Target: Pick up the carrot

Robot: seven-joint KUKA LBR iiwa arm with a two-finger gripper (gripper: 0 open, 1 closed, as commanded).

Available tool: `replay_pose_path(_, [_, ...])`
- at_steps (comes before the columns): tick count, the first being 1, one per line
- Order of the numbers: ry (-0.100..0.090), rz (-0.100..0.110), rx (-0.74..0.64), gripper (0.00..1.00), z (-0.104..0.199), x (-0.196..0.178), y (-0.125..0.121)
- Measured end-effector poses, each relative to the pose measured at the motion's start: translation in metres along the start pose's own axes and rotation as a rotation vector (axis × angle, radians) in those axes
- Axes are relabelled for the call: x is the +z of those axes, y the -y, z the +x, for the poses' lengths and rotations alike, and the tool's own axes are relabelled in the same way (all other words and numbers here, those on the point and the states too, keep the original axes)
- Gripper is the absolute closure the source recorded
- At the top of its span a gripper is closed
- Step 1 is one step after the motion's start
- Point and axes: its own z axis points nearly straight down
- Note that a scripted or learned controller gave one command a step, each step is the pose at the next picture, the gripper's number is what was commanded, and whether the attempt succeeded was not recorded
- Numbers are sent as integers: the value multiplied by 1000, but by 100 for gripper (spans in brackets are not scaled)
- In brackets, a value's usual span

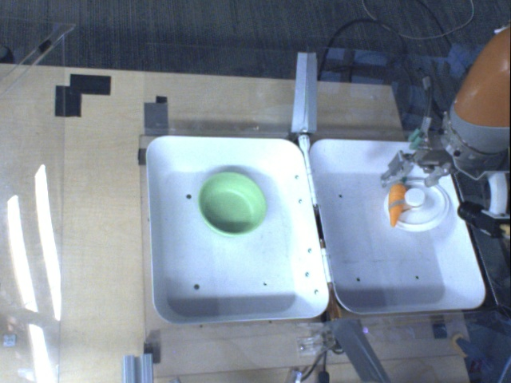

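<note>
Pale wood tabletop [96, 214], two shallow white bins side by side. Left bin [172, 286]: green bowl [232, 203] near centre, upright. Right bin [399, 286]: white round dish [427, 210] at far right; carrot [396, 205] orange, lying against dish's left rim. End effector [417, 168] just above carrot and dish, fingers spread, nothing between them. Grey arm with orange band [487, 86] entering from right.
</note>
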Motion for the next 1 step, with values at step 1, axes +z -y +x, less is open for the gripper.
replay_pose_path(1, [1, -1, -243, 0, -39, 99, -28])
